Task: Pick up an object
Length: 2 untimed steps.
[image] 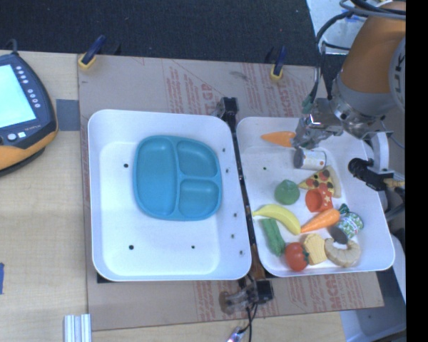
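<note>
Camera view: two-finger gripper (308,150) low in right white bin (385,258), at 12 o'clock of plastic toy food pile. Finger state: cannot tell. Orange toy carrot (278,139) just beside, at 9 o'clock. Nothing visibly lifted; pick not yet done.

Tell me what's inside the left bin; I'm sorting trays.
The left bin holds one blue divided plate, lying flat with nothing in its compartments. The bin floor beneath the plate is covered.

Wooden bench (36,219) bears cardboard sheet (200,84), pendant (14,112), clamps (91,52).
</note>
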Tool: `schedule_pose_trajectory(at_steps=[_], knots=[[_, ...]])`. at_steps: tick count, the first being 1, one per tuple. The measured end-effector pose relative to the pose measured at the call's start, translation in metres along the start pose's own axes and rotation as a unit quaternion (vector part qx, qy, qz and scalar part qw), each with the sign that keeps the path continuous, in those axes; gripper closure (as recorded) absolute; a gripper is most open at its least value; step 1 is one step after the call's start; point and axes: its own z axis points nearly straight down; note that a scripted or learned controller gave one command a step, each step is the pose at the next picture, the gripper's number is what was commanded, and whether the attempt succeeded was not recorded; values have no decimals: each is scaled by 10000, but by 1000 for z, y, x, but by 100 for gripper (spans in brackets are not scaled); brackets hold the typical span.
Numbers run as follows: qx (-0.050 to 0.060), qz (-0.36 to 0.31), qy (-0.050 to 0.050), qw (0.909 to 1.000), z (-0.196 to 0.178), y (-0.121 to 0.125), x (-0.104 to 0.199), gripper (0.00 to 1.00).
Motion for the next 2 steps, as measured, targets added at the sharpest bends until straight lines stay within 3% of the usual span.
schedule_pose_trajectory(at_steps=[1,2], knots=[[15,6,-2,10000,1,-1,-1,0],[26,-3,-8,10000,119,-56,3,0]])
